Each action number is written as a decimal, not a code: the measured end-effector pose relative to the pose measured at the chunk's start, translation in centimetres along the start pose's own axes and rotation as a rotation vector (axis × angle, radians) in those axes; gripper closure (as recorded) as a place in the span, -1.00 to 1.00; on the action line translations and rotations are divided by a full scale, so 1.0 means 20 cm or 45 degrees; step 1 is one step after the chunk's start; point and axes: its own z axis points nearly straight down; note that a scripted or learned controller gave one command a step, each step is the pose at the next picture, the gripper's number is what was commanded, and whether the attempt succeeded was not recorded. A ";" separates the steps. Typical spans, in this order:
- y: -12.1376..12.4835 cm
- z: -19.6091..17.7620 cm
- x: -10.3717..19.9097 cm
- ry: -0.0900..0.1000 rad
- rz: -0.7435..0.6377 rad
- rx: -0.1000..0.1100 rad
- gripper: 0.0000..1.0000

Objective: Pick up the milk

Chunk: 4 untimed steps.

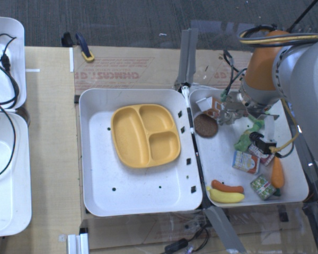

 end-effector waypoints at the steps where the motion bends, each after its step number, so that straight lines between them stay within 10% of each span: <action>1: 0.08 -0.48 0.26 -0.002 0.665 0.011 1.00; 2: 0.08 -0.47 0.26 -0.002 0.666 0.012 -1.00; 3: -0.05 -0.52 0.18 -0.003 0.858 0.014 -1.00; 4: 0.08 -0.14 0.03 0.003 0.672 -0.006 -1.00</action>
